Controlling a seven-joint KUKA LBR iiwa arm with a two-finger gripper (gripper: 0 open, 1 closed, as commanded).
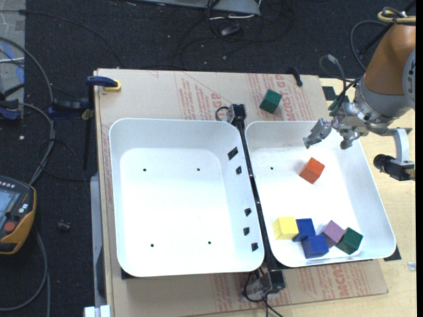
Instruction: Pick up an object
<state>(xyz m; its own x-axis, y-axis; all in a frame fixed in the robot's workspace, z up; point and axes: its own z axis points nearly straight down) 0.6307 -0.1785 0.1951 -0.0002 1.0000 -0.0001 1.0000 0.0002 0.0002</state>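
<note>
My gripper (330,135) hovers over the back edge of the right bin (370,190), fingers spread apart with nothing between them. One fingertip points left toward the bin's back wall, the other hangs down nearer the arm.

Nearest candidate: orange block (312,170), lying alone on the bin floor just in front of and below my gripper, a little tilted relative to the bin walls. It is well apart from everything else, so there is room for fingers on either side. I'd go for that one.

Handling guess: small cube, looks like painted wood or hard foam, so rigid, light, not fragile. Flat faces, should pinch fine. The finish may be a bit slick, so grip square on two opposite flat sides, at mid-height, not on corners. I'd need to rotate the wrist to match its skew, otherwise it will likely twist or squirt out.

Other blocks sit clustered at the front of the right bin: yellow block (286,227), two blue blocks (310,238) touching each other, purple block (333,231), dark green block (351,240) against the front wall. Too tightly packed for a clean finger fit.

Another green block (270,102) sits outside the bins on the board behind them. Left bin (125,177) not relevant here.
</note>
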